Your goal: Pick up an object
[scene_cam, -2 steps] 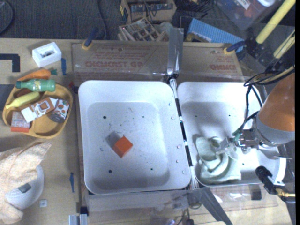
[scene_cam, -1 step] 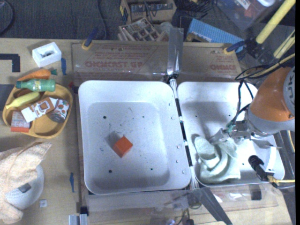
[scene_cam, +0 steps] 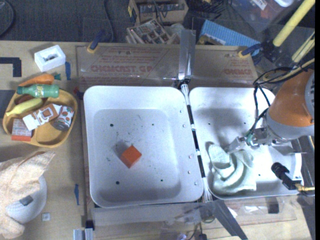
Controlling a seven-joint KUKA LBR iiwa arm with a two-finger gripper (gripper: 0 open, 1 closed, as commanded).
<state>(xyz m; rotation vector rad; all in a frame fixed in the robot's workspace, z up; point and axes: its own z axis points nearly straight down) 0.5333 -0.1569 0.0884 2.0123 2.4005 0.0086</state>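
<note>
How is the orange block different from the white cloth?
The orange block is small, hard-edged and bright; the white cloth is bigger, soft and crumpled. The block sits alone in the left bin; the cloth lies in the right bin, beside the gripper. Both rest on a bin floor.

Left bin [scene_cam: 100, 109] open around orange block [scene_cam: 131, 156]; cloth [scene_cam: 231, 170] crowds right bin [scene_cam: 220, 98].
</note>
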